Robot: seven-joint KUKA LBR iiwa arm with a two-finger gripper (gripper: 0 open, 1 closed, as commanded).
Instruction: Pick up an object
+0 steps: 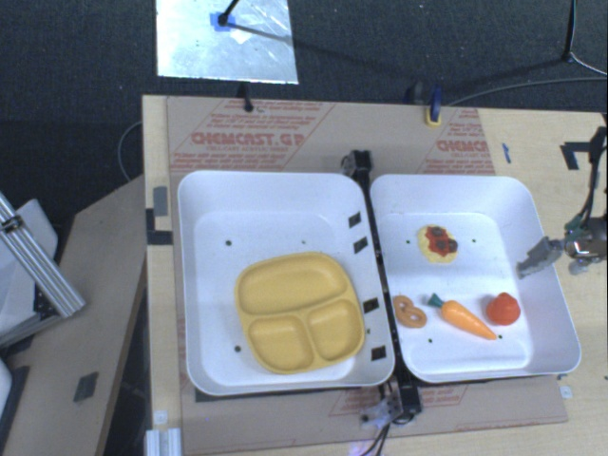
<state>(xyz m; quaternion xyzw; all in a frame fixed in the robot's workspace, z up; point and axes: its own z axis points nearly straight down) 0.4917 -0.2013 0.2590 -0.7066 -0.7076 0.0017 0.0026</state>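
Observation:
The right bin (475, 198) holds four small toy foods. A round yellow disc with red topping (438, 243) lies near its middle. Toward the front are a brown pretzel (409, 312), an orange carrot (463, 317) with a green end, and a red tomato (503, 308). My gripper (534, 260) reaches in from the right edge of the view and hovers at the bin's right wall, above and to the right of the tomato. It holds nothing that I can see.
The left bin (275, 193) contains a yellow divided plate (299, 310). A black clip strip (372, 255) runs between the bins. A cardboard sheet (247, 136) lies under both, and a shiny metal plate (226, 27) sits on the dark floor behind.

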